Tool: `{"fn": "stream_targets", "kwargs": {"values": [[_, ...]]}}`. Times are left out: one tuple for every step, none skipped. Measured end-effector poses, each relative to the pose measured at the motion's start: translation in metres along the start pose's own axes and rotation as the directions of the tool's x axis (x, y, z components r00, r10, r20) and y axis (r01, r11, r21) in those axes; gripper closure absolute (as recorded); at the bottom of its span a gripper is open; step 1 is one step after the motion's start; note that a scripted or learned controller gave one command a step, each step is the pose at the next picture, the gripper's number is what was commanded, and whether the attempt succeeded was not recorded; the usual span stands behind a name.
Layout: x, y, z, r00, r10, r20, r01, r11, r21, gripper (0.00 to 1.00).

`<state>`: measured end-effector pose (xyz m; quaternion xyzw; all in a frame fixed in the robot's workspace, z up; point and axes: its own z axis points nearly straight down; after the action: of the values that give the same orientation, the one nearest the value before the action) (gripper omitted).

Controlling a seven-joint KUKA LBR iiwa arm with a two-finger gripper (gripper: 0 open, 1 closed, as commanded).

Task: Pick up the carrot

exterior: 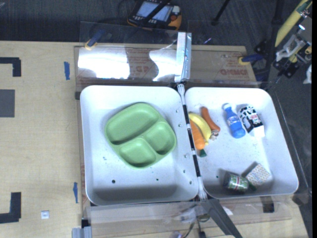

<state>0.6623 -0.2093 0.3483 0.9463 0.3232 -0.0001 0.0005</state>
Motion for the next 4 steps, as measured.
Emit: {"fn": "stream_targets", "kwargs": {"values": [[0.009,-0.02,0.174,0.942,0.335,0.003,-0.335,0.942,0.004,0.0],[-0.007,-0.003,0.073,0.942,0.335,0.001,-0.335,0.942,0.001,0.0],[-0.009,0.007,-0.087,0.899,0.437,0.001,-0.437,0.899,0.001,0.0],[0.001,-0.047,0.067,0.915,0.402,0.002,-0.402,0.915,0.004,0.0]]}}
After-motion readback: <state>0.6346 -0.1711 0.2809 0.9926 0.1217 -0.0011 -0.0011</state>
